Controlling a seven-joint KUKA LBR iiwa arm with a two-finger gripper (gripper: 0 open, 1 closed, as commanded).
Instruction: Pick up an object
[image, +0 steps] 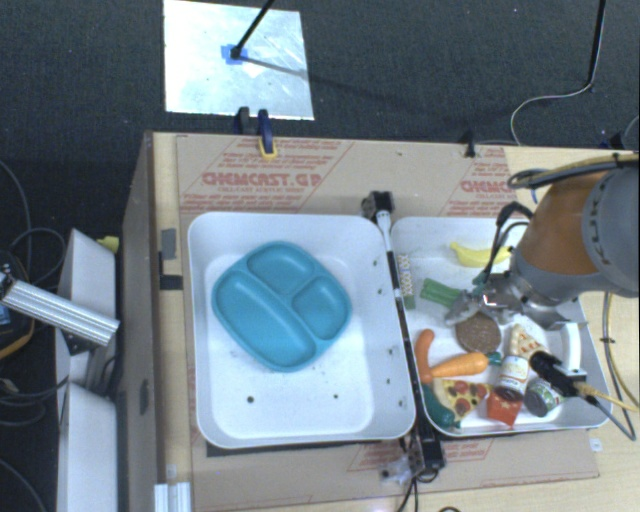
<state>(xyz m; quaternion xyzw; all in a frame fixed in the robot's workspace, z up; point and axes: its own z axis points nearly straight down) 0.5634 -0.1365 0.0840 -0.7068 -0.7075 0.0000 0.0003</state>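
Two shallow white bins are seen side by side on the bench (300, 165), which is covered with a printed cardboard sheet. The left bin (230, 400) holds a turquoise compartment plate (281, 304), lying flat near its middle, three hollows facing up.

The right bin (580, 420) is crowded with small toy foods. A yellow banana (468, 253) lies near the back wall, and a green block (438, 293) sits just in front of it. A round brown patty (478, 331) is found near the middle of the bin. To its left an orange sausage-like piece (424, 350) lies along the bin's left wall, and an orange carrot (459, 365) rests just in front of the patty. A pizza slice (458, 398) is placed at the front left corner, with a red block (503, 408), a small jar (514, 372) and a dark can (541, 399) beside it along the front.

The arm (570, 240) is reached in from the right, its orange band above the wrist. The pincer (484, 301) is lowered into the right bin, directly behind the patty and just right of the green block. Whether the pincer is open or closed cannot be told, and nothing is seen held in it.
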